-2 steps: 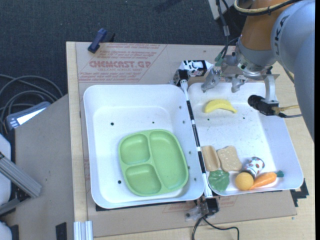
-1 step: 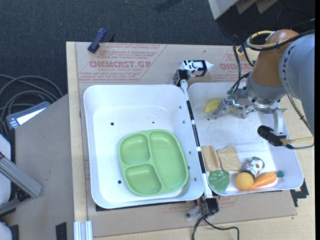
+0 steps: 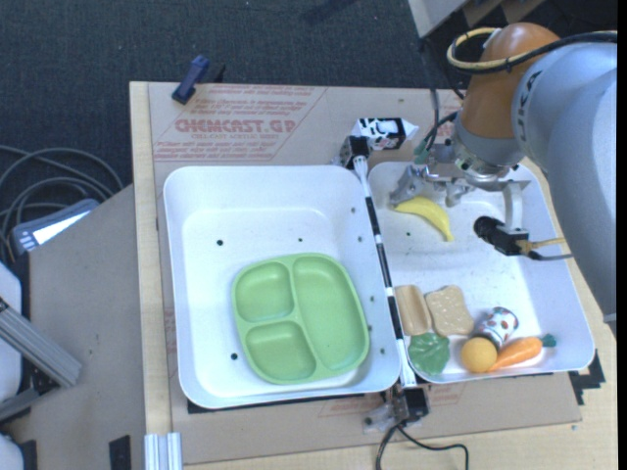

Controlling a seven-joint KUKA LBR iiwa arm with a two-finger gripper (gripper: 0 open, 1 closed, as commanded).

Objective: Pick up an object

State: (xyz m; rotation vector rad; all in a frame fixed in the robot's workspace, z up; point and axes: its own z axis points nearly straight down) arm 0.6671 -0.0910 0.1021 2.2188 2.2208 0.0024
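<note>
Yellow and curved, the toy banana (image 3: 429, 213) lies in the far part of the right bin (image 3: 560, 292), just under the gripper (image 3: 438, 186); whether the claw is apart or together on it, I cannot tell. Nearer than the banana in that bin sit crackers (image 3: 432, 310), an orange ball (image 3: 479, 353) and a carrot (image 3: 519, 351). Left of the banana, the other bin (image 3: 196, 204) holds a green divided plate (image 3: 299, 316).

A brown desk (image 3: 245, 125) with red writing holds two white bins (image 3: 196, 204) side by side. A small blue thing (image 3: 190, 78) sits at its far corner. Grey cables (image 3: 39, 179) curl on the dark floor (image 3: 147, 18) to the left.
</note>
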